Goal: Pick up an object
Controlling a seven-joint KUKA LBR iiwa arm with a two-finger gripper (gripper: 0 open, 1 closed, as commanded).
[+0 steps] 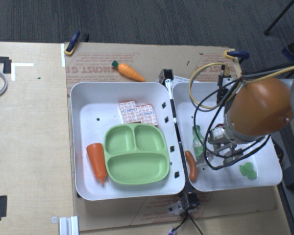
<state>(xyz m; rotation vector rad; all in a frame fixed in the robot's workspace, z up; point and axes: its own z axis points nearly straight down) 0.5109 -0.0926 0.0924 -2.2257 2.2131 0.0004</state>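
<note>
The gripper (216,143) is lowered into the right bin (264,177), near that bin's left half, and it is seen from above beneath a tangle of black and yellow cables, so I cannot tell how its fingers stand or whether anything sits between them. Just to the left of the gripper, a green object (198,140) lies against the bin floor, partly hidden, its shape unclear. Beside that, at the bin's lower left corner, rests a small orange-red sausage-shaped toy (191,165). To the right of the gripper, near the bin's lower right, lies a small green leafy toy (248,170). Above the gripper rises the arm, its orange band (260,106) showing as a large rounded dome that covers much of the right bin. The left bin (81,111) touches the right bin along a shared middle edge. In it, a light green divided plate (136,154) with three sections lies near the centre; an orange toy carrot (96,162) lies just left of the plate, pointing downward; a flat white packet with red print (135,112) lies just above the plate. Outside the bins, on brown cardboard (98,65) behind the left bin, lies a second small carrot with a green top (128,71). The cardboard rests on a pale wooden bench (29,141).
</note>
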